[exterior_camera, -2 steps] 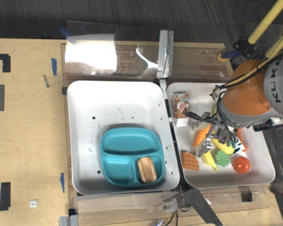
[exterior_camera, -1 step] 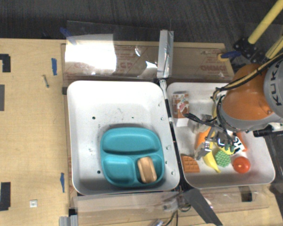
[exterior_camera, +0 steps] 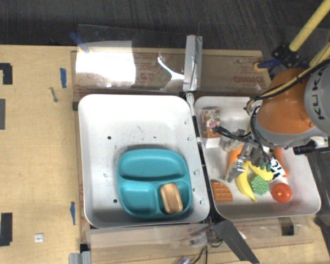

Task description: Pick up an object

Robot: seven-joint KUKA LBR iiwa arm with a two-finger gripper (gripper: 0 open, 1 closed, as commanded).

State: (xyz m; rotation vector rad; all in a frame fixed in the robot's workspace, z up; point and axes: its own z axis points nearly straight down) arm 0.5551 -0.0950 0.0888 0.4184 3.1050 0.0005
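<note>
Tan bench (exterior_camera: pixel 27 164), two white bins (exterior_camera: pixel 137 120), dark grey carpet (exterior_camera: pixel 126 4)

This looks like a robotics lab: a KUKA arm (exterior_camera: pixel 297 106) reaches over two white bins (exterior_camera: pixel 135 114) on a taped plywood bench (exterior_camera: pixel 27 164). Toy food sits in the right bin (exterior_camera: pixel 302 191), grey carpet (exterior_camera: pixel 154 4) beyond.

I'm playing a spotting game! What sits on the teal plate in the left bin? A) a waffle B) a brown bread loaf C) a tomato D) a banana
B: a brown bread loaf lies in the lower right compartment of the teal plate, in the left bin.
</note>
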